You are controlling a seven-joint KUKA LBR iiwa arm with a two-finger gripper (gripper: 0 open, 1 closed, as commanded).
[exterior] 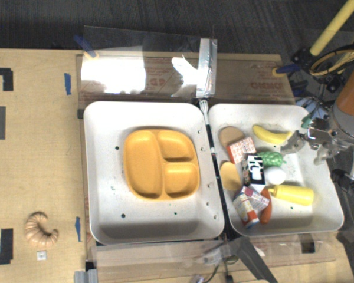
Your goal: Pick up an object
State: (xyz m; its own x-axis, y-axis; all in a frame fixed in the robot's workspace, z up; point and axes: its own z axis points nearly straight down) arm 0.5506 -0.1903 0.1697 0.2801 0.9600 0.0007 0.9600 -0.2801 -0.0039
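The right bin (327, 211) holds a heap of small objects: a banana (271, 135), a brown round piece (229, 135), a red-and-white box (242, 150), a green bumpy item (271, 158), a black-and-white box (255, 170), a white ball (276, 176), a yellow bottle (293, 194), a yellow oval piece (229, 176) and a small can (246, 209). My gripper (307, 149) hangs over the bin's right side, just right of the banana's tip. Its fingers stand open with nothing between them.
The left bin (100, 158) holds a yellow divided plate (162, 162). A croissant-like toy (41, 229) lies on the bench at the lower left. Clear plastic sheeting and tape (205, 66) sit behind the bins. Cables and a yellow pole (339, 19) crowd the upper right.
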